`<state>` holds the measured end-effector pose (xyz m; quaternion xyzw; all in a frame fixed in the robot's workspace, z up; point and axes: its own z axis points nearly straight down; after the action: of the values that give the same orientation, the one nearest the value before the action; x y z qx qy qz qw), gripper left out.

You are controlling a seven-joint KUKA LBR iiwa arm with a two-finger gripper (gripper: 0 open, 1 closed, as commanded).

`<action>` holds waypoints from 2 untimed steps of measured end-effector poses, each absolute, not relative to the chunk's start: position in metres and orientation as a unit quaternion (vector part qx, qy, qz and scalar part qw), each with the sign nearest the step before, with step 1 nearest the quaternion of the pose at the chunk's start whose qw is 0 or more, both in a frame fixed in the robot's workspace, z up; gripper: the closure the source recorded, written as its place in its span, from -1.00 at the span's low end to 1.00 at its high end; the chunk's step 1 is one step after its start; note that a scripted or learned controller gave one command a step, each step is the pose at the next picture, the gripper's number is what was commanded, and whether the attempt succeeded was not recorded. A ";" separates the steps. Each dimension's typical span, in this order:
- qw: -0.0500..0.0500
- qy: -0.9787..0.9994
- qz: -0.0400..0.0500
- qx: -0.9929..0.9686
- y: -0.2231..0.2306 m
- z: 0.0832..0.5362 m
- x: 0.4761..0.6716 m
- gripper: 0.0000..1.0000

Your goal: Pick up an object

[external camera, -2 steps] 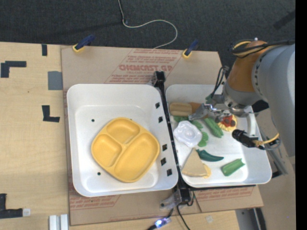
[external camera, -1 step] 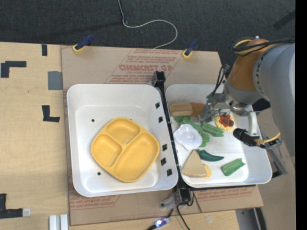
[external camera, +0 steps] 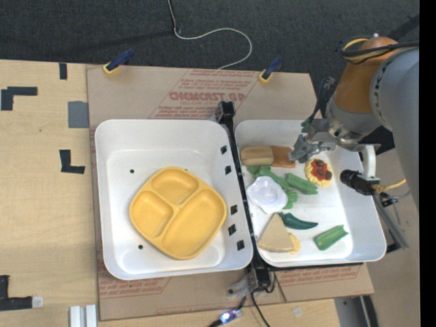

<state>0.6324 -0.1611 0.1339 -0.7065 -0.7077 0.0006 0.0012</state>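
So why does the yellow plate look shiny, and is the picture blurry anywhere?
In the camera view, overhead light puts soft glare on the yellow plate and on the white bins' rims. Shadows are faint and short. The toy foods look a bit soft, and the gripper is small and smeared, so its fingers are hard to make out. The cardboard lettering stays readable.
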 end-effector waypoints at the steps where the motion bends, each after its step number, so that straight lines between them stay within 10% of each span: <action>1: 0.000 -0.708 0.000 -0.707 -0.165 0.186 0.642 1.00; 2: 0.001 -0.708 0.001 -0.706 -0.165 0.224 0.643 1.00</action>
<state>0.6428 -0.1649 0.2236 -0.7064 -0.7078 0.0006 0.0010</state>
